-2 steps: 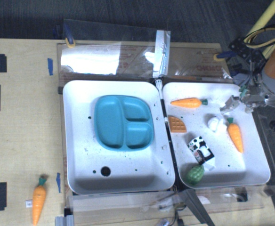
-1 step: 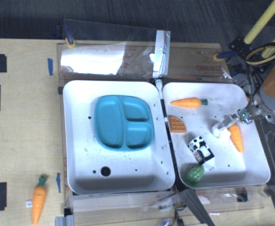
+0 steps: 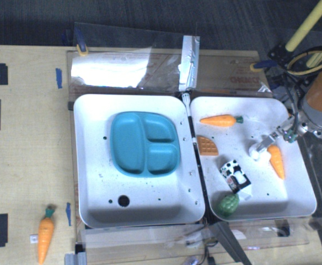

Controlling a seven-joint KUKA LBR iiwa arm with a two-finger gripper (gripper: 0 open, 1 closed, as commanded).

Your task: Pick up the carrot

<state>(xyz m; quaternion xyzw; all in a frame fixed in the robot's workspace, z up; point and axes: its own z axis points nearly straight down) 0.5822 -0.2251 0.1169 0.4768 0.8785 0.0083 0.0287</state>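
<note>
My gripper (image 3: pixel 262 146) beside a smooth tapered carrot (image 3: pixel 276 160) in the right bin (image 3: pixel 301 200), grip state indiscernible.

I logged a waffle piece (image 3: pixel 207 146) near the gripper (image 3: pixel 263 146), on its view-left. A black-and-white toy (image 3: pixel 235 175) and a green ball (image 3: pixel 227 203) lay below it, same right bin (image 3: pixel 260 106). A blue divided plate (image 3: pixel 144 143) sat well left, in the left bin (image 3: pixel 89 148).

Orange carrot (image 3: pixel 221 120), blue tray (image 3: pixel 145 143), white bins (image 3: pixel 89 148).
</note>
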